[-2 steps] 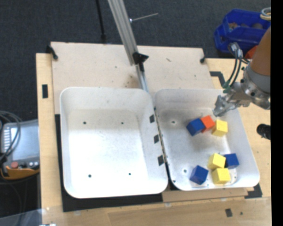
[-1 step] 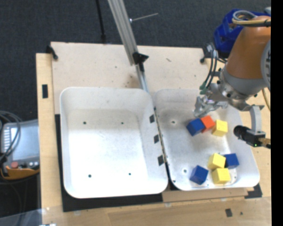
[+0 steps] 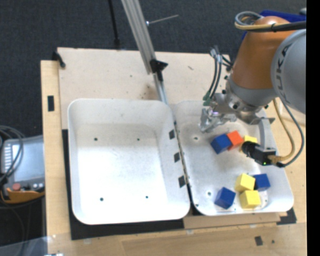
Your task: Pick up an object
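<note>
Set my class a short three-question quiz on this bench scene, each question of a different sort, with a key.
1. True or false: the blocks lie in the right bin.
2. How many yellow blocks are near that bin's front edge?
3. The orange block touches which? A. a blue block B. the aluminium rail C. the left bin

Key: 1 true; 2 two, and; 3 A.

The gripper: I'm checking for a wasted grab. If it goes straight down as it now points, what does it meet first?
Probably bare floor of the right bin. The gripper sits up-left of the nearest blue block, though depth is hard to judge.
</note>
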{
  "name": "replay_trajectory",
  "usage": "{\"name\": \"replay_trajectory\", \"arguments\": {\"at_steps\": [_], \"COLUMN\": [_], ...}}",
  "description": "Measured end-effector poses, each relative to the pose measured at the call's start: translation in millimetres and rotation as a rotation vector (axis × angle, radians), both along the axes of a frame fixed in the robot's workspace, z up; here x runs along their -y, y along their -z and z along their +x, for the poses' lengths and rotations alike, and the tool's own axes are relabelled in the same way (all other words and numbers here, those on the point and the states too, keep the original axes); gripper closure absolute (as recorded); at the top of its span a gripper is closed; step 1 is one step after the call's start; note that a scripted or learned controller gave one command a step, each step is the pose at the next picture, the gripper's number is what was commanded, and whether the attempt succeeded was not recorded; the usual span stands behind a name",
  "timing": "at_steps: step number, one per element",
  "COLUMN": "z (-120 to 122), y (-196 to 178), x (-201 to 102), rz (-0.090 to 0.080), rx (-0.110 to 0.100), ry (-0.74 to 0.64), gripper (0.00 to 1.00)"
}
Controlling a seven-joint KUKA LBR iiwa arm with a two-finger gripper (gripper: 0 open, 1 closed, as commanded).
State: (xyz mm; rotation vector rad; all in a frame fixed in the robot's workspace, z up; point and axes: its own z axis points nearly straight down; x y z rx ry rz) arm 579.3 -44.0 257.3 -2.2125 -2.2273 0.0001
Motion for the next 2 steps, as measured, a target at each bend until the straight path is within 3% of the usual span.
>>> {"name": "replay_trajectory", "arguments": {"at_steps": [2], "z": [-11], "y": [-1], "x": [-102], "rz": [0.0], "rx": [-0.002], "ry": [-0.001], "gripper": [1.0]}}
